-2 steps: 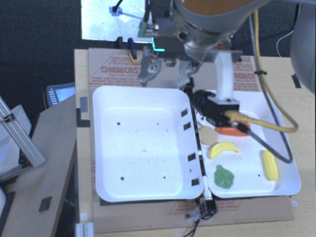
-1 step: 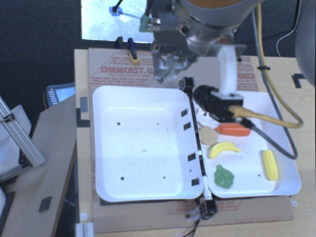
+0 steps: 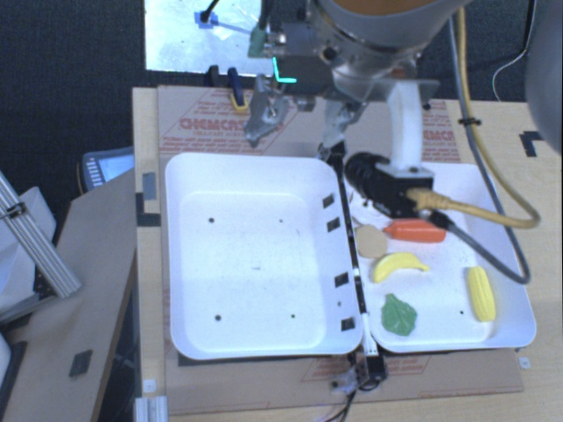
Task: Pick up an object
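Gripper: the gripper (image 3: 297, 132) hangs over the far rim of the left bin (image 3: 189, 200), jaws spread wide, nothing between them
Objects: carrot (image 3: 415, 230), banana (image 3: 398, 265), corn cob (image 3: 480, 293) and green leaf (image 3: 399, 314) lie in the right bin (image 3: 519, 323)

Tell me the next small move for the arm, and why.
Probably bring the gripper toward the right bin and down. It hangs above the bins' far edge with nothing between its fingers, while the banana, carrot, corn cob and green leaf all lie in that bin, nearer the camera.
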